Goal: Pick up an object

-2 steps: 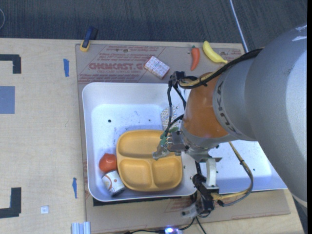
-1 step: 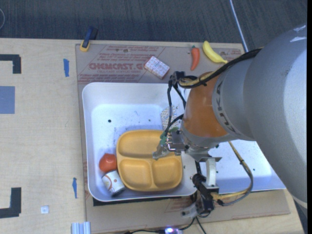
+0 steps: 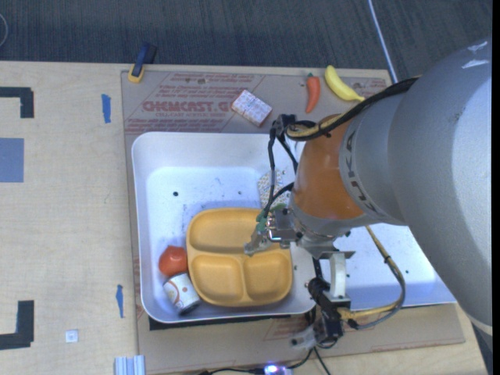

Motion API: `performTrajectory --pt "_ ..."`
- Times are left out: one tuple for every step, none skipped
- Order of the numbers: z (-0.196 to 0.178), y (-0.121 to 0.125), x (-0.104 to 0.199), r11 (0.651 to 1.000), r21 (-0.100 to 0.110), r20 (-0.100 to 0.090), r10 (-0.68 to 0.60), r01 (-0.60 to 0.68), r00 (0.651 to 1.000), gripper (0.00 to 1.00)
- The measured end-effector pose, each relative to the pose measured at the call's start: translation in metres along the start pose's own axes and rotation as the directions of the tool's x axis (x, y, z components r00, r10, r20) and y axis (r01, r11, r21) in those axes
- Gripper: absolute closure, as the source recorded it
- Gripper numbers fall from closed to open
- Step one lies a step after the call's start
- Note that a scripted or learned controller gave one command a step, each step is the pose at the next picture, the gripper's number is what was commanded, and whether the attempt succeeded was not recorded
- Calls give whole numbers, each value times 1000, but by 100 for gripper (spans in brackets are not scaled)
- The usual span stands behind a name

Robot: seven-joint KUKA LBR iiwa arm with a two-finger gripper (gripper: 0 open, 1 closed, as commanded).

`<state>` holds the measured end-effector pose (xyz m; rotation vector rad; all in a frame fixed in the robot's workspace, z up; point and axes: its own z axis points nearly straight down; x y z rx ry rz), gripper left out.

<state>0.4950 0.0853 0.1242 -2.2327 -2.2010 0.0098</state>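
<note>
One gripper (image 3: pixel 262 237) hangs low over the left bin (image 3: pixel 148 209), at the yellow tray's (image 3: pixel 234 268) right rim; whether its jaws stand apart or together cannot be told. Step, as judged: approach, nothing seen held. Next move likely calls for closing on a thin edge. Tray: smooth moulded plastic, three compartments. Left of the jaws: rounded orange-red piece (image 3: pixel 172 260) and small white-and-orange can (image 3: pixel 180 291).

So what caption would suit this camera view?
Grey arm reaching over a yellow divided tray in a white bin.
</note>
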Motion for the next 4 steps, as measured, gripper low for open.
performTrajectory --pt "0 0 0 1000 0 0 0 0 1000 0" --pt "1 7 1 1000 17 1 8 -8 1000 0" --pt "1 7 2 1000 17 1 8 -8 1000 0" --pt "1 7 2 1000 15 1 9 -9 1000 0"
